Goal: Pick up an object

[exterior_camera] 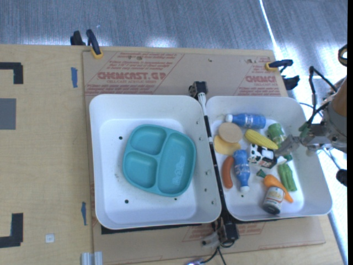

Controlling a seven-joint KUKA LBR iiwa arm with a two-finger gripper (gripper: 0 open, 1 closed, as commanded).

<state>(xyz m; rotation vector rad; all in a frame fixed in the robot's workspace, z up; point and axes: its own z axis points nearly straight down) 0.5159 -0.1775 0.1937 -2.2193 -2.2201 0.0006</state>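
We record, nearest the camera, the front rim of the two white bins on the counter point(49, 164). In the right bin point(314, 200), closest to that rim, a small jar point(272, 200) with a dark cap lies beside a carrot point(276, 184). Behind these we note a red sausage point(227, 171), a blue bottle point(241, 169) lying lengthwise, and a green pod point(287, 176). A black-and-white toy point(261, 156) sits at the middle of the heap, touching a yellow banana point(260, 139). Further back lie a tan disc point(230, 132) over a yellow wedge point(225, 144), a green piece point(274, 131) and a second blue bottle point(247, 120) near the far wall.

The left bin point(105, 148) carries a teal divided plate point(159, 160), set slightly askew.

The hand point(285, 144) reaches in from the right side, low over the right bin, its tip just beside the banana and the black-and-white toy. The view is poor here; we cannot tell whether it is wide or narrow, and nothing shows clearly gripped in it. All items appear to rest in the bin.

Beyond the bins we note a brown printed board point(143, 73) with clamps point(94, 43) at its far edge.
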